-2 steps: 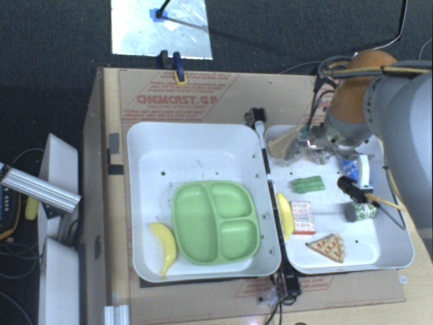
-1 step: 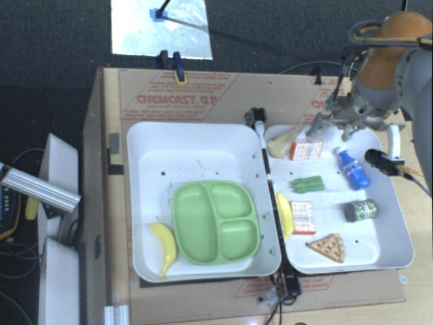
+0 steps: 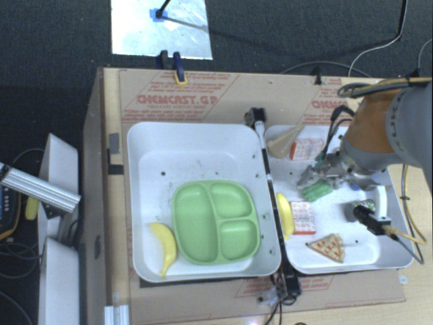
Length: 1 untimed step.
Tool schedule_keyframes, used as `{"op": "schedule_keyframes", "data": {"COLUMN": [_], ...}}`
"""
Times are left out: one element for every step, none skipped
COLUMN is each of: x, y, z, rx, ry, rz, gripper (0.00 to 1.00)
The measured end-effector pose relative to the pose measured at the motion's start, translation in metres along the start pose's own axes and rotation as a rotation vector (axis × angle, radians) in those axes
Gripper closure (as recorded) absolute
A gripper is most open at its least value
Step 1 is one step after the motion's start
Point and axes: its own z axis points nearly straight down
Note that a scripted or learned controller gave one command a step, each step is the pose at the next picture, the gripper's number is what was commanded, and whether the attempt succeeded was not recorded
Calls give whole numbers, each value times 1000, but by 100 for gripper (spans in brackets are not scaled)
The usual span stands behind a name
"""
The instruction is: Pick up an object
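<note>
- My grey two-finger gripper [image 3: 318, 173] is low in the right-hand shallow white bin [image 3: 392, 257], reached in from the right, because that bin holds most of the small loose things worth picking.
- I cannot tell from this slanted view how my pincer stands; its tip is a blur of grey metal over the bin floor, so I will not claim a grasp.
- The thing I judge to be my target is the small green flat packet [image 3: 315, 191], lying just under and in front of my tip, touching or nearly touching it. I cannot see it lifted clear of the floor.
- Just beside it lies a red-and-white printed card packet [image 3: 302, 217], with a yellow rounded piece [image 3: 284, 216] pressed against the dividing wall; both sit close enough that a sloppy closing could catch them too.
- A tan triangular slice of toy pizza [image 3: 329, 247] rests near the front wall, well apart from my tip, so it is safe from this try.
- Another red-and-white packet [image 3: 306, 147] lies toward the back of the same bin.
- In the left-hand white bin [image 3: 145, 147] sit a pale green divided plastic plate [image 3: 215, 221] and a yellow toy banana [image 3: 164, 246] touching its front-left edge; both are out of my present reach.
</note>
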Motion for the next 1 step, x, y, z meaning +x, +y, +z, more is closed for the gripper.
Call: {"op": "schedule_keyframes", "data": {"x": [20], "y": [-24], "z": [0], "rx": [-1], "ry": [0], "rz": [0], "gripper": [0]}}
